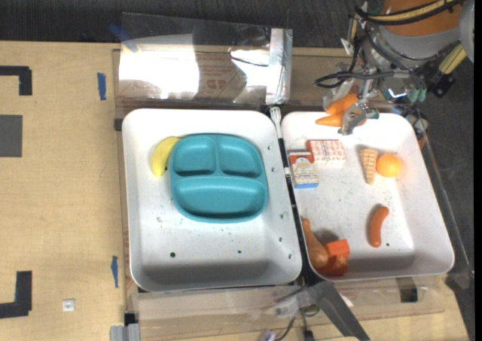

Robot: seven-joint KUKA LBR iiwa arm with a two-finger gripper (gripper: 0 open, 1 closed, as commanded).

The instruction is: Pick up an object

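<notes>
A: Starting nearest the camera, what lies in the right-hand white bin [433, 245]?

B: At its near-left corner sits an orange-red block with a brown rounded piece [329, 251]. Further back, toward the bin's right side, lies a small red sausage-shaped toy [376, 226]. Beyond that come a tan ridged cone [368, 164] touching a round orange ball [389, 165], and at the bin's left wall a small red-and-white printed carton [316, 161].

A: And the thing being picked?

B: At the bin's far rim, a small orange carrot-shaped toy [337, 112] hangs up by the two-finger gripper [352, 116]. It seems to sit against the fingers, but I cannot tell whether they are clamped on it or merely beside it.

A: How should the lift go, then?

B: Judging from this, rise slowly and straight above the far rim, keeping the wrist level so a tapered toy cannot slide out. Stay clear of the bin wall and the dangling cables.

A: The other bin?

B: To the right bin's left, it holds a teal divided plastic tray [218, 176] over a yellow banana [160, 155].
</notes>
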